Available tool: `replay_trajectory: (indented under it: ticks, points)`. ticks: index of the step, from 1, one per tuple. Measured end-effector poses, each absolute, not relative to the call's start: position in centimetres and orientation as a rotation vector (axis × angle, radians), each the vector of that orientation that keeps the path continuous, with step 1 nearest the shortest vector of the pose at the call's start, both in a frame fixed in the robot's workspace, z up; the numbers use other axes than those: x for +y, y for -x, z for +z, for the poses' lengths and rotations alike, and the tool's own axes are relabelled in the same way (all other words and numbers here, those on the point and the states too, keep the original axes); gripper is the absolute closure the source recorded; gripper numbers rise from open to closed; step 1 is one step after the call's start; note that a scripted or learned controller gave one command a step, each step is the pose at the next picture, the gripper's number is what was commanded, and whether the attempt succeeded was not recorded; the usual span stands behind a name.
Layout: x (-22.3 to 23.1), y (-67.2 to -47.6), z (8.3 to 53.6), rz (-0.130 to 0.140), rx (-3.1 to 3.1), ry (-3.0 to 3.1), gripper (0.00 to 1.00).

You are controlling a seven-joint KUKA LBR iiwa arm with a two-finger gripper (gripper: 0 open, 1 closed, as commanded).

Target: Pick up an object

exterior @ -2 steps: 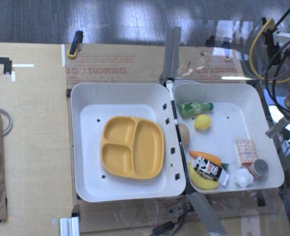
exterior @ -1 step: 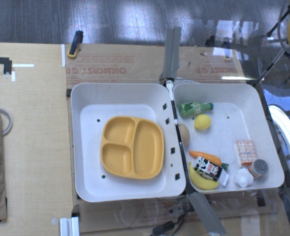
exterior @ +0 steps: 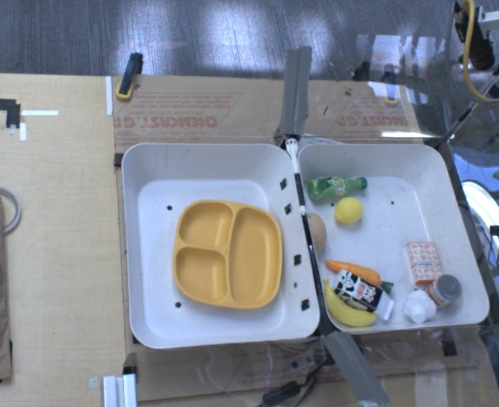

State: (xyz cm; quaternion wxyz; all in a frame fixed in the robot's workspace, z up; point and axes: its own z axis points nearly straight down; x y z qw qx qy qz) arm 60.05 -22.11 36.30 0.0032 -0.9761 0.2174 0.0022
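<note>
I'm eyeing the small yellow plastic lemon [exterior: 348, 211] near the right white bin's [exterior: 452, 193] far-left corner, jaw state unknowable from here, and that round skin could squirt sideways against the neighbouring green bottle [exterior: 336, 186].

Two white bins [exterior: 139, 253], one yellow tray [exterior: 229, 253], one banana [exterior: 346, 310], one lemon [exterior: 349, 211].

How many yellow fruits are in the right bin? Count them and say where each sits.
2. The lemon lies near the bin's upper left, below the green bottle. The banana lies at the lower left edge, partly under a carton.
</note>
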Motion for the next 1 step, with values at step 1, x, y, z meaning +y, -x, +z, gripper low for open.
replay_trajectory:
  ticks: [1]
  points:
    - [-22.09, -62.48, 33.92, 0.006, 0.318, 3.119, 0.0]
